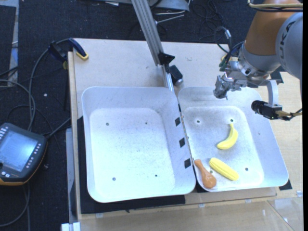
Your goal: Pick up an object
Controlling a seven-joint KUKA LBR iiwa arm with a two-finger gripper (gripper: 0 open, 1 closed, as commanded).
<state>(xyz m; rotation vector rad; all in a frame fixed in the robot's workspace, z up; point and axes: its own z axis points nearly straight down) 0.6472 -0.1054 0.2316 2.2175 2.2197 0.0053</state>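
Here the gripper (pixel 221 92) hangs above the back edge of the right bin (pixel 269 143); whether it is open or closed I cannot tell. A banana (pixel 228 138), corn cob (pixel 224 169) and carrot (pixel 206 175) lie toward the front edge, untouched, probably awaiting its descent.

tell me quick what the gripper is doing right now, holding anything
gripper: above the far edge of the right bin, nothing seen in it; open or shut cannot be told. The banana lies in that bin.
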